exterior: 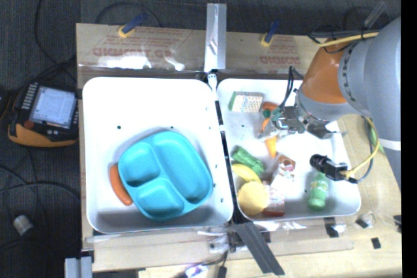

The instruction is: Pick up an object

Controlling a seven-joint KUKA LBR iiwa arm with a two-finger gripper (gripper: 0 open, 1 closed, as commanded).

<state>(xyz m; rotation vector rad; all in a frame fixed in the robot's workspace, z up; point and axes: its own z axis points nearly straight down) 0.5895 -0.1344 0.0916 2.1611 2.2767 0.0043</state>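
Your end effector sits low in the right bin, near its upper middle; whether it is apart or together you cannot tell from this slanted view. Just below it lies a small orange carrot, long axis running up-down and tilted slightly. Lower left, a green pepper points diagonally from upper left to lower right, touching a banana and, below that, a lemon. A green bottle stands near the bin's lower right. A checked packet rests at the top (flat, long axis horizontal). In the left bin a blue tray sits beside an orange sausage.
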